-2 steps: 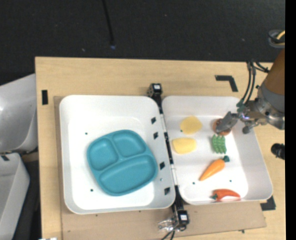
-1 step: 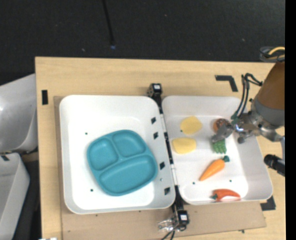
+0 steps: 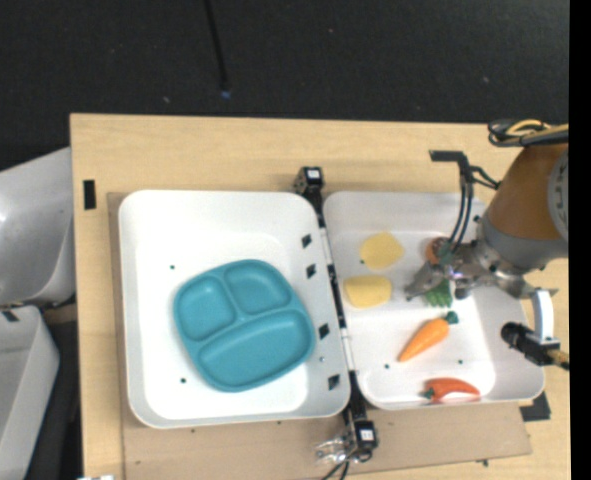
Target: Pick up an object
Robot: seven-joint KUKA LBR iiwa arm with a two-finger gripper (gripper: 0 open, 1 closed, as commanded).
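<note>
— Down at the right bin point(image 3: 375, 388), where do the jaws point(image 3: 437, 280) sit?

— Low over its upper middle, with the grey arm point(image 3: 520, 218) and its orange band reaching in from the right. Whether they are wide or narrow I cannot tell; they are dark and blurred against what lies under them.

— What lies under them?

— A small green piece point(image 3: 438, 295) shows right at the tips, and a reddish-brown bit point(image 3: 436, 249) just above them. I cannot tell if either one is gripped.

— And the other things to pick?

— Left of the jaws, a round yellow piece point(image 3: 381, 250) sits slightly above their level and a yellow block point(image 3: 367, 290) slightly below, the two close to each other. Below the jaws lies an orange carrot point(image 3: 424, 338), tilted, its green top nearest the tips. Further below, near the bin's lower wall, is a red and white piece point(image 3: 451, 390).

— And the other bin?

— Well to the left of the jaws, the left bin point(image 3: 150, 228) holds a blue divided plate point(image 3: 243, 324) with three compartments. Both bins rest side by side on the pale wooden worktop point(image 3: 225, 148).
</note>
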